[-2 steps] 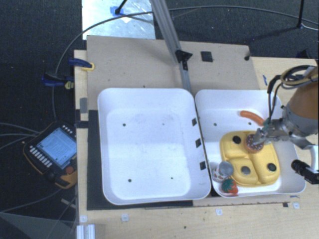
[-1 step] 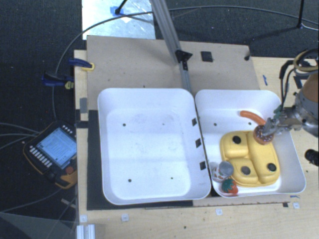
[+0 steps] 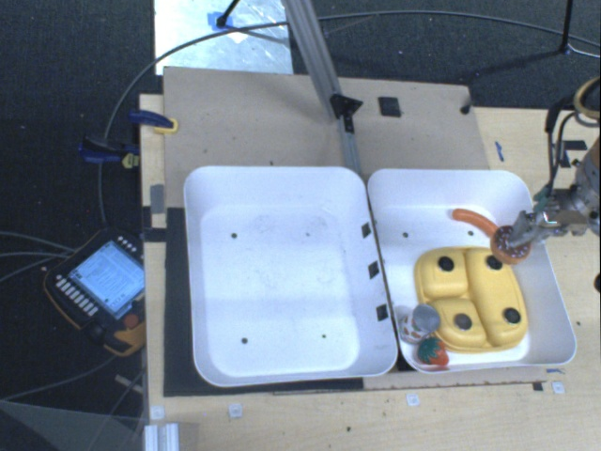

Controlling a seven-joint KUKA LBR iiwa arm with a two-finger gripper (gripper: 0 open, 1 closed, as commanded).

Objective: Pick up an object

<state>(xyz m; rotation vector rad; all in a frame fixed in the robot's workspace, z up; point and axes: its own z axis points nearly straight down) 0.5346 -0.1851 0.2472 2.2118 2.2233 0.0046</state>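
My gripper (image 3: 519,234) reaches in from the right over the right bin (image 3: 540,200). A small round brown speckled object (image 3: 512,243) sits between its fingertips, and the fingers are shut on it. It hangs just above the upper right corner of a large yellow moulded piece with black dots (image 3: 472,297). An orange curved object (image 3: 474,220) lies on the bin floor just left of the gripper.
A small grey cup (image 3: 425,318) and a green and red item (image 3: 431,349) lie in the right bin's near left corner. The left bin (image 3: 272,271) stands beside it. A pendant (image 3: 100,281) lies off the bench to the left.
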